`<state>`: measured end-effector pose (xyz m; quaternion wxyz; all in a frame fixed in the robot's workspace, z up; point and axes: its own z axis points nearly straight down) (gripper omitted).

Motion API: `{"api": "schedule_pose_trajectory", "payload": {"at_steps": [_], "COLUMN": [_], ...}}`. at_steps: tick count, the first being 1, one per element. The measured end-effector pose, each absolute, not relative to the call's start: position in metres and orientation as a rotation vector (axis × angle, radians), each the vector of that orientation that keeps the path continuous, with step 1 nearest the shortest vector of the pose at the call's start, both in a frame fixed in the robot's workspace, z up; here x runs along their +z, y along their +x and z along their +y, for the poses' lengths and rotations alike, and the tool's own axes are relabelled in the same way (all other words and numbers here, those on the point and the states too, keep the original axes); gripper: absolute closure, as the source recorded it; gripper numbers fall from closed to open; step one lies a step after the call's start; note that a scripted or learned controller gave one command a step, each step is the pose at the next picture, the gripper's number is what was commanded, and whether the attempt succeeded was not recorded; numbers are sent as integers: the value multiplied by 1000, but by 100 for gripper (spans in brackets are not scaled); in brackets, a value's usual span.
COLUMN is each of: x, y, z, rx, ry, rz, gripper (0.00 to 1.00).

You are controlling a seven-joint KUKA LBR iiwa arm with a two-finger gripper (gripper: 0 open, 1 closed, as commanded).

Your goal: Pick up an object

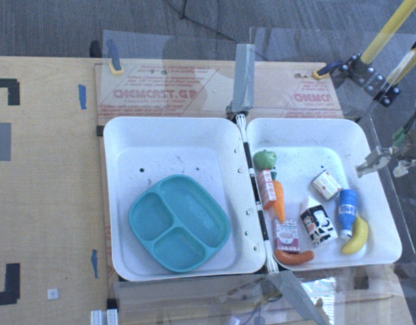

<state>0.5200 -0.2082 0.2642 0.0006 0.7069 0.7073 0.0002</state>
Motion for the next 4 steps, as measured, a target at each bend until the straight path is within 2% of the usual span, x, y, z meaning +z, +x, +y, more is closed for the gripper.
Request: {"api": "schedule_pose_trajectory", "payload": {"at_steps": [1, 2, 3, 4], "x": [123, 88, 99, 201], "y": [515, 518, 518, 563], "z": [-222, -191, -196, -144], "rx": [2, 3, 5, 0], "ry": [2266, 2178, 2181, 2293], "rz": [2181, 2254, 2239, 2145], "gripper": [0, 0, 100, 100]}}
